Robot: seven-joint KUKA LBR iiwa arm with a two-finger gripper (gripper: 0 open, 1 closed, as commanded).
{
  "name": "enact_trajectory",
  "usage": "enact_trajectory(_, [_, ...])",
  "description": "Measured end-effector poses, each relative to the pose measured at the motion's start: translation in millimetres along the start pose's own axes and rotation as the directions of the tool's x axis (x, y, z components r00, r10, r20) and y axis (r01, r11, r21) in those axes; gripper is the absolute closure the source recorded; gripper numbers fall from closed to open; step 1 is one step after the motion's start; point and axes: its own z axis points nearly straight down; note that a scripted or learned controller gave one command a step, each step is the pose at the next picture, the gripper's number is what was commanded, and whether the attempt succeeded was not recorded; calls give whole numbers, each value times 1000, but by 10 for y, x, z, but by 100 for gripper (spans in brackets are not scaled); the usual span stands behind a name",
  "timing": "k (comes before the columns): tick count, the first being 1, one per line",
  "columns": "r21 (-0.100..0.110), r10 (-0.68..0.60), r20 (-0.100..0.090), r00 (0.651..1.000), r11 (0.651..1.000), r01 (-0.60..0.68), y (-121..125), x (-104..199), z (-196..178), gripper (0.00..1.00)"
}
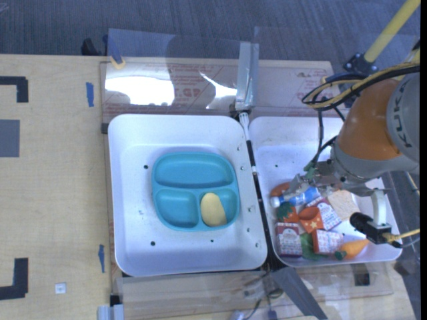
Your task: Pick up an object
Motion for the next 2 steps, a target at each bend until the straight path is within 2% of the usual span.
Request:
enact_trajectory(1, [-13,-7,1,1000,1000,7,257,5,342,0])
enact_trajectory(2, [-17,-5,3,1000,1000,5,267,-4,235,100])
